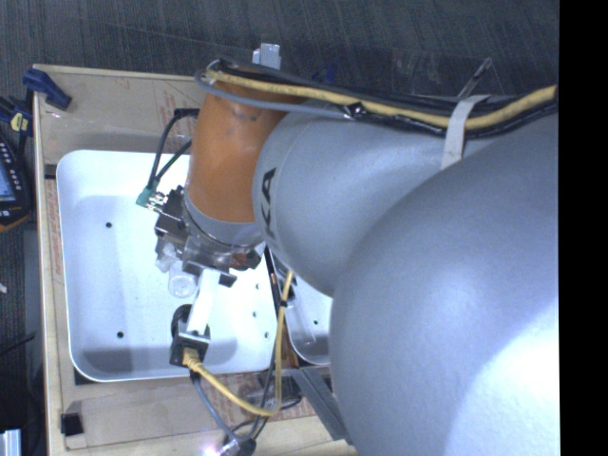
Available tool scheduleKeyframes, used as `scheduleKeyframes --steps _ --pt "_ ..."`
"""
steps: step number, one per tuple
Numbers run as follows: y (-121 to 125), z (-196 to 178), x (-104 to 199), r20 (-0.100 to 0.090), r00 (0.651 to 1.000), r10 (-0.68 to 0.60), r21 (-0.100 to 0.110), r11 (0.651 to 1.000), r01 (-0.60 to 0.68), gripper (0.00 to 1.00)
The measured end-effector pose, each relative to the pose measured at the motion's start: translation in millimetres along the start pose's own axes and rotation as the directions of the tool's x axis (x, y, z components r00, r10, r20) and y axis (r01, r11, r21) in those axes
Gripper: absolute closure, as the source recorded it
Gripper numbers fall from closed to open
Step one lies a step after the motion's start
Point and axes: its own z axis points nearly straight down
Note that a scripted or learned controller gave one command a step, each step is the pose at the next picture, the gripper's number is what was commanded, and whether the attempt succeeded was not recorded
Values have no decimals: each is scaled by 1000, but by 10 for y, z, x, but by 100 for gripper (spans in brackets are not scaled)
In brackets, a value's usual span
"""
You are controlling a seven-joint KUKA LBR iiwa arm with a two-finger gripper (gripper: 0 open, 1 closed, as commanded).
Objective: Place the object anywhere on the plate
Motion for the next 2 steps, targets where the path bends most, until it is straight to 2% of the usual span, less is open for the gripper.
scheduleKeyframes --steps 1,2 --pt "668 174 -301 3 979 205 1 979 -205 100" --pt "-213 660 405 5 874 486 1 874 -486 100"
